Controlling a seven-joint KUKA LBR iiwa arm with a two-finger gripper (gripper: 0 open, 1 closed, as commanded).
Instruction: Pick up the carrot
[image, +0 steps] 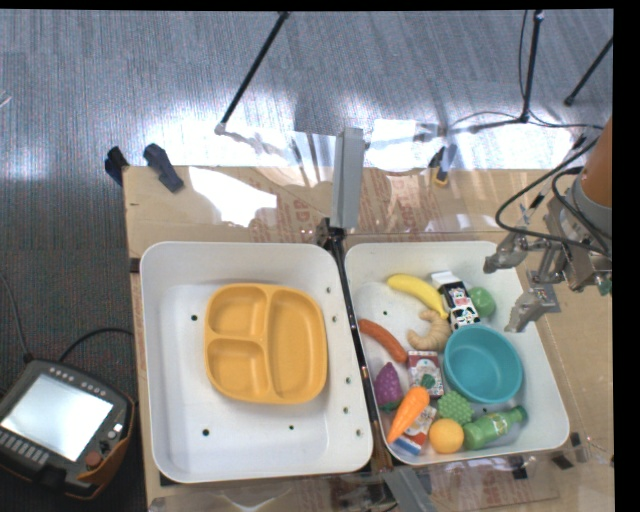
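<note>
The carrot, orange and tapered, lies tilted near the front edge of the right bin, its thin tip toward the front left. It rests between a purple toy and an orange ball, partly on a small box. My gripper hovers over the bin's far right side, above and right of the teal bowl, well away from the carrot. Its two fingers stand apart with nothing between them.
The right bin also holds a banana, a red sausage, a ginger piece, a small carton, a green ball and a green bottle. A yellow divided plate sits in the left bin.
</note>
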